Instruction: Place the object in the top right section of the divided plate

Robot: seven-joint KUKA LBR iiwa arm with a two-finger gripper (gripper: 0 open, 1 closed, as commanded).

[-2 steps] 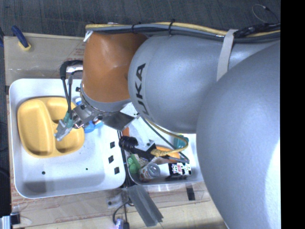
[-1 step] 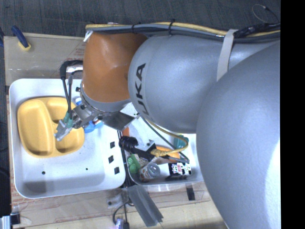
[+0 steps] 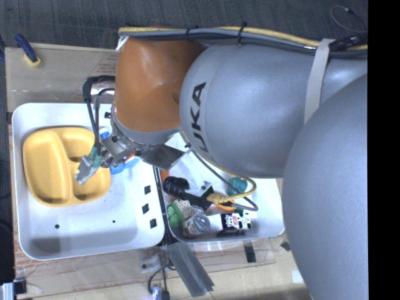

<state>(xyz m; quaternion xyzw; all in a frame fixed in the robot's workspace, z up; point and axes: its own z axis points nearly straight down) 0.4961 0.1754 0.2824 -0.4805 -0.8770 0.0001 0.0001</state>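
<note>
The grey arm (image 3: 262,105) comes in from the right and takes up most of the view. Its orange band (image 3: 147,83) hangs over the seam between the two bins. From there the wrist slants down and to the left, ending in the tool (image 3: 86,169) above the left bin (image 3: 75,230). The tool's tip lies over the right side of the yellow divided plate (image 3: 44,167), about at the ridge that parts the plate's two smaller sections. Whether the tool is open or closed cannot be told.

A small green piece (image 3: 95,157) shows right at the tool, just above its tip and over the plate's right rim. It is too small and too crowded by the wrist to tell whether it is gripped. A bit of blue (image 3: 127,162) shows just to its right, under the wrist.

The plate sits in the upper left of its bin, close to the bin's left wall. Its one long section is on the left and the two smaller ones are on the right. Bare white floor lies below the plate and to its right.

The right bin (image 3: 270,227) is largely hidden by the arm. A green thing (image 3: 174,212), a grey round thing (image 3: 200,222) and a black-and-white box (image 3: 236,221) crowd its lower edge. A blue clip (image 3: 28,49) lies on the tabletop (image 3: 62,74) beyond the left bin's far corner.
</note>
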